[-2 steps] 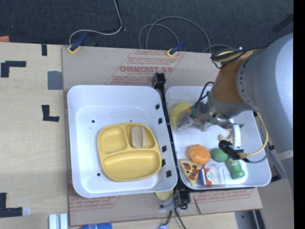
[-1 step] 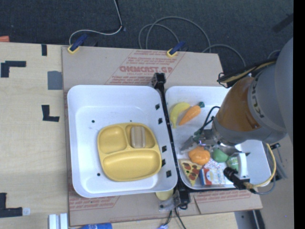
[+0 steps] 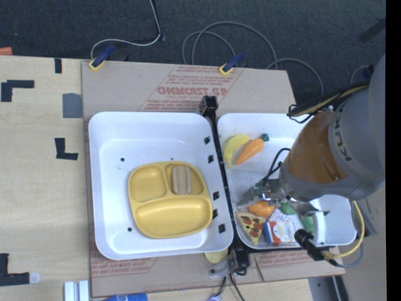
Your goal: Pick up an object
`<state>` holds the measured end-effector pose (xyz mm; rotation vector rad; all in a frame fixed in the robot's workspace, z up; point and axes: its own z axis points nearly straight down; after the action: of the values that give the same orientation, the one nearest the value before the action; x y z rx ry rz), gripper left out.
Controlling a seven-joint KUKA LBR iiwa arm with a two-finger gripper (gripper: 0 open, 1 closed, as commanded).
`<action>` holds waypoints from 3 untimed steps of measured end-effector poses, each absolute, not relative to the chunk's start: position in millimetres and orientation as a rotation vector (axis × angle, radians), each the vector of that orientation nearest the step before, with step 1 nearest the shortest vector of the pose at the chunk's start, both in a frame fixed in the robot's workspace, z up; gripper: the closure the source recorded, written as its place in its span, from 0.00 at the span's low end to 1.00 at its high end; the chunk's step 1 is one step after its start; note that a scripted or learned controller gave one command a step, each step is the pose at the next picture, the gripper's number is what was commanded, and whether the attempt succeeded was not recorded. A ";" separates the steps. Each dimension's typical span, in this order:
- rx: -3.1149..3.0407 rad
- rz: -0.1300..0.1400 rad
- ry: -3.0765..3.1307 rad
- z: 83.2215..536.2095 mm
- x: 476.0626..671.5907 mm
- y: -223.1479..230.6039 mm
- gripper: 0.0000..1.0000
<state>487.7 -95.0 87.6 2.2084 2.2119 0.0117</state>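
Left bin [image 3: 106, 168]: holds a yellow tray [image 3: 169, 199] with three compartments, set toward 4 o'clock; bare white floor along the 9 and 12 o'clock walls.
Tray: a tan block [image 3: 182, 179] lies in its 1 o'clock compartment.
Right bin [image 3: 341, 227]: crowded; the arm [image 3: 332, 149] covers its 3 o'clock half.
Divider [image 3: 216, 162]: dark strip where the two bins meet, running 12 to 6 o'clock.
Carrot [image 3: 249, 150]: at 11 o'clock in the right bin, resting against a yellow fruit [image 3: 233, 145] just beside the divider.
Clutter [image 3: 266, 221]: small coloured items packed at 7 o'clock in the right bin, touching one another.
Gripper [image 3: 266, 193]: low over the clutter, near the bin's middle; fingers state cannot be told.
Bench [image 3: 37, 168]: open wood surface at 9 o'clock.
Cables [image 3: 216, 36]: looped on dark floor at 12 o'clock.
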 end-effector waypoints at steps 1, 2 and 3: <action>2.210 -0.008 2.228 86.6 632.7 -110.8 0.00; 2.231 -0.042 2.245 84.4 663.3 -125.4 0.00; 2.219 0.003 2.217 87.0 625.2 -144.1 0.00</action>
<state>625.2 -144.1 87.0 2.2188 2.2174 0.0025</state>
